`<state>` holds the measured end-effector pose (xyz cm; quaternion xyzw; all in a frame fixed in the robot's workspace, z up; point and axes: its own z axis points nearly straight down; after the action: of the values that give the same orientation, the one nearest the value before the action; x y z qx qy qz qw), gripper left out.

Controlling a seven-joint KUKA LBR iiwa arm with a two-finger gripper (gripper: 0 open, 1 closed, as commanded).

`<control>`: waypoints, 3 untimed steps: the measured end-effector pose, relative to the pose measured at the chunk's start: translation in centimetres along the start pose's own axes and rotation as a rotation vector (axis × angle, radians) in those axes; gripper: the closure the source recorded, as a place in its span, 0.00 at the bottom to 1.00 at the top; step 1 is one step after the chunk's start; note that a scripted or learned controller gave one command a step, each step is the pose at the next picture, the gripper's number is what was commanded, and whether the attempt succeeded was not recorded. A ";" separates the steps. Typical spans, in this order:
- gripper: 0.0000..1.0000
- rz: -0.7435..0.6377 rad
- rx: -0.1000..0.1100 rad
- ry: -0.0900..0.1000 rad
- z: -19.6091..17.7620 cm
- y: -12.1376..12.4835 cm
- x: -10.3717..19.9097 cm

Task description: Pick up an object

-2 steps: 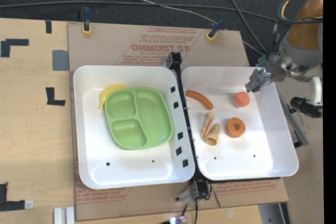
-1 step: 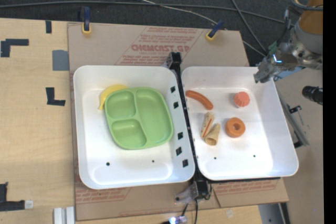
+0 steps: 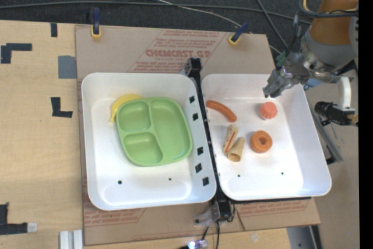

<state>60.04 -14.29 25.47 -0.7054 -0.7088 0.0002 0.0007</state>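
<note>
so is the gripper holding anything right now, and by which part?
Nothing held. The gripper hangs over the right bin, apart from the pink piece below it.

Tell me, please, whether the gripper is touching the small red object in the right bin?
Apart. The camera view shows bare white bin floor between the gripper and the small red object, which lies just below it in the image.

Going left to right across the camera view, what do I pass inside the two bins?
Banana → green divided plate → sausage → ice cream cone → orange ring donut. The small red-orange piece sits above the donut at much the same position, so I leave it unordered.
</note>
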 end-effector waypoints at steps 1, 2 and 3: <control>1.00 0.000 0.001 0.000 1.3 0.4 4.6; 1.00 -0.001 0.001 0.000 2.4 -0.3 9.7; 1.00 -0.001 0.000 0.000 3.1 0.7 14.7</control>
<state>60.67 0.42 22.38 -0.7051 -0.7091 0.0004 0.0008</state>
